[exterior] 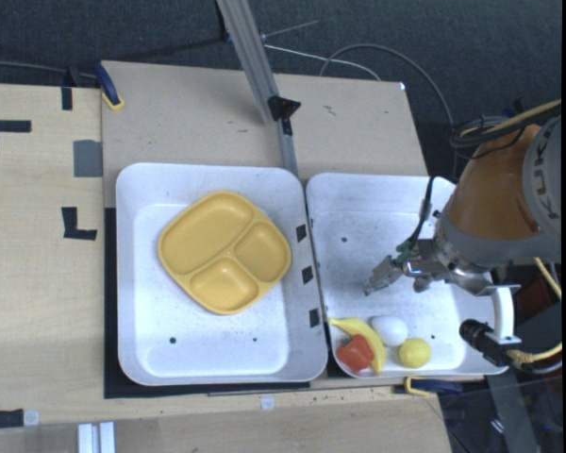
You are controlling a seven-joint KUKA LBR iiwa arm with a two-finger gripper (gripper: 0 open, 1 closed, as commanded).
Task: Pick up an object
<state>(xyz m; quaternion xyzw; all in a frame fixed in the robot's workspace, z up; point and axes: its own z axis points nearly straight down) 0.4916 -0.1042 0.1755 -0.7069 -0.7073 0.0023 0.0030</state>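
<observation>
In the right bin's [358, 201] near corner, the white egg [390, 328], banana [363, 333], red piece [356, 352] and yellow ball [414, 352] crowd together. The gripper [385, 274] hovers nearby, jaws apart, empty; a descent could knock them aside.

One fixed overhead camera looks slantwise down on both white bins [307, 253].
</observation>
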